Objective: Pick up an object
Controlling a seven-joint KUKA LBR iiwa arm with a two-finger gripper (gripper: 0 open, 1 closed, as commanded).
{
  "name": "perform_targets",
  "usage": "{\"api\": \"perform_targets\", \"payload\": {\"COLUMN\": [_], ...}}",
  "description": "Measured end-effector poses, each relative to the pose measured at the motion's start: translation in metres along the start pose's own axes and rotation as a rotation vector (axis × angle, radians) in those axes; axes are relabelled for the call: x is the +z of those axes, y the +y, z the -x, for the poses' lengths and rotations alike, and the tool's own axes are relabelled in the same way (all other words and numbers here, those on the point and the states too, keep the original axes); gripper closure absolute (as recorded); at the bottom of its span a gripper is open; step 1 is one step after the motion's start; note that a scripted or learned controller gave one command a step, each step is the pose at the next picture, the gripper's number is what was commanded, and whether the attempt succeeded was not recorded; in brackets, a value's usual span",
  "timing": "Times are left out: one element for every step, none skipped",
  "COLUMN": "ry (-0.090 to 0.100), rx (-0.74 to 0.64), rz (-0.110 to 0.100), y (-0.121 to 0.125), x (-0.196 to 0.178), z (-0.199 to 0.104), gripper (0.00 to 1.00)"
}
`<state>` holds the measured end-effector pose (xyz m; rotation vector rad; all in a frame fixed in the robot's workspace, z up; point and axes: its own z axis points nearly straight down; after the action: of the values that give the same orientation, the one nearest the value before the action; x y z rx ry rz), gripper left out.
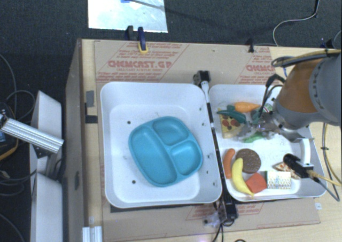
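The right bin (pixel 315 193) holds several toy foods. An orange carrot (pixel 246 106) and a teal-green piece (pixel 232 112) lie at its back, with a pizza slice (pixel 228 125) just in front of them. A brown round patty (pixel 249 159), a red-orange sausage (pixel 228 159), a yellow banana (pixel 239 178), a red block (pixel 256 182) and a small white patterned box (pixel 279 181) lie toward the front. My gripper (pixel 256 127) is low in the back half of this bin, right of the pizza slice and just in front of the carrot.
The left bin (pixel 120 107) holds a blue divided plate (pixel 164 150). A ridge (pixel 211 129) separates the two bins. The grey and orange arm (pixel 307 94) comes in over the right bin's far right side.
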<state>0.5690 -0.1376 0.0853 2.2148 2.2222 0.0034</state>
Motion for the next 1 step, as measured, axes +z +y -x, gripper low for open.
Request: {"api": "perform_targets", "payload": {"ry": [-0.002], "rx": [0.0], "rz": [-0.031], "y": [0.0947], "x": [0.0015], "z": [-0.0244], "gripper": [0.0]}}
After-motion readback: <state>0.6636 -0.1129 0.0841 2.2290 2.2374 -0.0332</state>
